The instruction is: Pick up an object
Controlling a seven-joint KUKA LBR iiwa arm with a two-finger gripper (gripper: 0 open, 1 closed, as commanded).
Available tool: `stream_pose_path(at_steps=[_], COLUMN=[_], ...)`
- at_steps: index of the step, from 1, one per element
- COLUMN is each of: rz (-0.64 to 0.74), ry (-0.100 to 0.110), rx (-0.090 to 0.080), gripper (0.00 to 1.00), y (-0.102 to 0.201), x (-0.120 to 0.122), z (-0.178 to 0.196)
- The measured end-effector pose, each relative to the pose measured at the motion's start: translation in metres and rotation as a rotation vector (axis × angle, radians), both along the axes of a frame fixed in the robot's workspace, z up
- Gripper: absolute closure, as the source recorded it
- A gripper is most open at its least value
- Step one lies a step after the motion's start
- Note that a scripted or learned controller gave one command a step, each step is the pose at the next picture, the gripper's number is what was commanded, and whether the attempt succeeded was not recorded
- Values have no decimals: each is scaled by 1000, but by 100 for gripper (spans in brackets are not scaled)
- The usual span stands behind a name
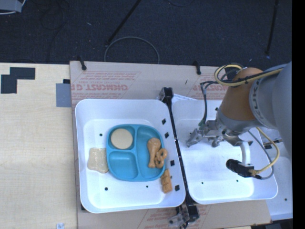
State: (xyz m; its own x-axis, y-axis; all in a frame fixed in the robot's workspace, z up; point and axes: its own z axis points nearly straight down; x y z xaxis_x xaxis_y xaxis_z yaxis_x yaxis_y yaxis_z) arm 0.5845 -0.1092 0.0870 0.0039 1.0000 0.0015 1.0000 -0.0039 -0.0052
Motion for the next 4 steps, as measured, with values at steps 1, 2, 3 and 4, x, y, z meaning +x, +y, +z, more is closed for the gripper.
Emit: stream_pose_path(at_steps=[1, 2, 3, 4], rz=[-5, 2, 5, 4], ry=[1, -6, -8, -6], rx=[0, -1, -2, -2], gripper=[100, 100, 100, 100], y=[-1, 3, -3, -4], x=[0, -1, -1, 3], z=[11, 54, 117, 159])
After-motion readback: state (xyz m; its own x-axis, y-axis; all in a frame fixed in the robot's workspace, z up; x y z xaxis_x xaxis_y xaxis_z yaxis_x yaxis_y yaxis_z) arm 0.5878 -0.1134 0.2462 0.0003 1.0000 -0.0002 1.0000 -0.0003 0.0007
